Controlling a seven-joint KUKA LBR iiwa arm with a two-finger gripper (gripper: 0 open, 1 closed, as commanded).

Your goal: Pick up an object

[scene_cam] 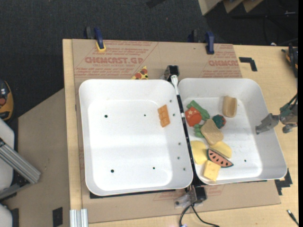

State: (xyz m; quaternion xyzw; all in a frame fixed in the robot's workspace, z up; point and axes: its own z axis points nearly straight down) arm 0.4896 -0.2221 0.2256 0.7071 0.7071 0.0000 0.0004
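OK, I see my tool [271, 123] at the right bin's [251, 91] edge, opening unclear; toy food [210, 136] lies left of it, orange piece [164, 116] farther left.

Board behind left bin: red print on the brown sheet [113, 59] reads "CHEMCAST G P".
Board behind right bin: the same red lettering [222, 63] shows there, part cut off, reading roughly "CHEMCAST".

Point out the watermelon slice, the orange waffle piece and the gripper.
watermelon slice [220, 158], camera view, on its red flesh.
orange waffle piece [164, 115], camera view, at its middle.
gripper [265, 126], camera view, at its fingertips.
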